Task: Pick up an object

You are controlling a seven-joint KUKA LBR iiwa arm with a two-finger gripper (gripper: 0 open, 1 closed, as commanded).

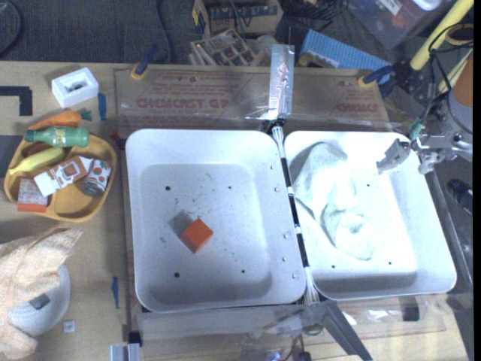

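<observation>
An orange cube (198, 235) lies in the left white bin (150, 153), a little left of that bin's middle, with a grey shadow beside it. A crumpled white cloth (337, 196) is spread across the left and middle of the right white bin (432, 258). My gripper (409, 159) hangs at the upper right corner of the right bin, above its rim, to the right of the cloth and far from the cube. It stands open with nothing between its fingers (391, 156).
A yellow bowl (75, 207) of toy food sits left of the bins, with a small white box (75, 86) behind it. A beige cloth (34, 265) lies at the lower left. A clear plastic panel (280, 81) stands behind the bins.
</observation>
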